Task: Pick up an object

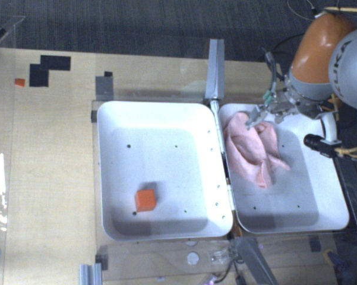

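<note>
Pale wooden benchtop [47,177] is bearing two shallow white bins side by side. Over the right bin [321,209], the two-finger gripper [262,113] is sitting at the top edge of a crumpled pink cloth [253,148]; whether it is pinching the fabric I cannot tell. Probably it is reaching for that raised fold. A small orange block [145,200] is lying apart in the left bin [160,123].
</note>
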Robot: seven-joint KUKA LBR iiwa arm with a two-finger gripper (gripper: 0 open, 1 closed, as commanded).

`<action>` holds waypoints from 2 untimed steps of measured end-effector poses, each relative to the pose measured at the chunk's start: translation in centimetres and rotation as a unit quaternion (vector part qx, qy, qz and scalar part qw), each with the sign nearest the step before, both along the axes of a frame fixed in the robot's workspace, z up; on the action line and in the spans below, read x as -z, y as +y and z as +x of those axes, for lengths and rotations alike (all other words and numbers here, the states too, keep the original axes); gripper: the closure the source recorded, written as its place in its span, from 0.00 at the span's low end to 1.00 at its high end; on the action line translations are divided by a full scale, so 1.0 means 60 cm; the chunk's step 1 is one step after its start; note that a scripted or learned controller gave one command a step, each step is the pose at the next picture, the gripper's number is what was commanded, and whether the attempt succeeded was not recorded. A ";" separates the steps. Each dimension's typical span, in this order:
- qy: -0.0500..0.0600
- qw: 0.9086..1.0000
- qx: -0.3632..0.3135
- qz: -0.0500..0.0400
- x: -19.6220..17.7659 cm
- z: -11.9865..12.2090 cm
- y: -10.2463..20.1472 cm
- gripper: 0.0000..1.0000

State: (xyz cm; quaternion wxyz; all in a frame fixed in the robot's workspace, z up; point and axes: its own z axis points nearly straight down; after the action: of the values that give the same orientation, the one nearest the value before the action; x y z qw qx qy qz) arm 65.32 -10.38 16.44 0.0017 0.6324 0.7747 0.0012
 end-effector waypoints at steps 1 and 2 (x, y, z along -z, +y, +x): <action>-0.003 0.998 -0.067 -0.001 0.120 -0.011 -0.047 0.00; -0.003 0.989 -0.145 -0.002 -0.019 0.029 -0.074 0.00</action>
State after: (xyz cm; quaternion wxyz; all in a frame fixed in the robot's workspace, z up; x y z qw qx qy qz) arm 67.04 -14.80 17.57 0.0054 0.5130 0.8584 0.0022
